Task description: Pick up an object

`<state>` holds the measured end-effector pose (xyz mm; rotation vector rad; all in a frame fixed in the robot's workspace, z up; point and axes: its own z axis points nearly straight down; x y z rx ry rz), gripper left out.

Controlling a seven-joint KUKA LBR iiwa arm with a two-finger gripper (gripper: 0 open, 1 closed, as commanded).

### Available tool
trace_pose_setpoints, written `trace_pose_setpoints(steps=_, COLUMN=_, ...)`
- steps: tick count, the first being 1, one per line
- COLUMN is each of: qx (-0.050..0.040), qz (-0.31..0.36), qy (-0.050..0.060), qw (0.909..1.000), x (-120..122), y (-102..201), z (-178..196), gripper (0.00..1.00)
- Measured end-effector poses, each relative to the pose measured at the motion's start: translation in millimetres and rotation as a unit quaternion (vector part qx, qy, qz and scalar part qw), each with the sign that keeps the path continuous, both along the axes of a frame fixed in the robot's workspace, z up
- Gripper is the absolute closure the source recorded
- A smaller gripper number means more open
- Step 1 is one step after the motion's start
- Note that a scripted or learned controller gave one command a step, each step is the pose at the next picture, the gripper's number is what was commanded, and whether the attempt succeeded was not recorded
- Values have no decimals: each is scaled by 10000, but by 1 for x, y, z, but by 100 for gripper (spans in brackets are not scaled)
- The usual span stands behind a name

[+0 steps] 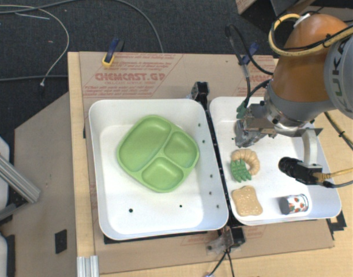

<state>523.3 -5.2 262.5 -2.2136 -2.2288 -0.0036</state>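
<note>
Gripper (244,138) is low over the right bin (269,175), at its upper left and just above the donut (255,161). Can't tell how far open it is; nothing is seen held. A green spiky toy (240,171) touches the donut's lower left. Toast (246,201) lies near the front rim, with a can (293,204) to its right. The left bin (107,154) holds a green divided plate (159,153). Both bins sit on the desk (136,74).
</note>
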Motion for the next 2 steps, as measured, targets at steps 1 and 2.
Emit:
trace_pose_setpoints(steps=1, qx=-3, qz=-6, qy=2, qw=10000, x=5, y=54, z=-5, gripper=100)
trace_pose_setpoints(steps=2, qx=-7, qz=-17, qy=1, qw=10000, x=24, y=93, z=-18, gripper=100)
